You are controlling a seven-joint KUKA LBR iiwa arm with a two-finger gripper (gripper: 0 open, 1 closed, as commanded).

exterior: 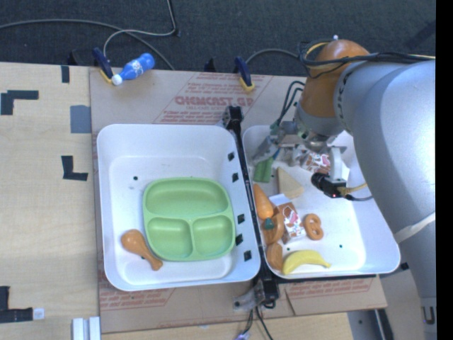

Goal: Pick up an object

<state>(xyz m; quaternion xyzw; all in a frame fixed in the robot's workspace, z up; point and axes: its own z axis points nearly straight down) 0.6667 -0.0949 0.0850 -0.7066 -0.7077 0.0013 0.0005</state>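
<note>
Fingers down in the right bin, near its top; open or closed, cannot tell. Just below: cheese, carrot, pretzel, banana. Left bin: green plate, drumstick.

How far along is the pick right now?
Done: the grey arm is down over the right white bin, its gripper low at the far end near a pale wedge-shaped piece. In hand: nothing I can confirm. Left: the grasp and lift; the yellow banana, orange carrot and pretzel lie in that bin, the drumstick beside the green divided plate.
</note>
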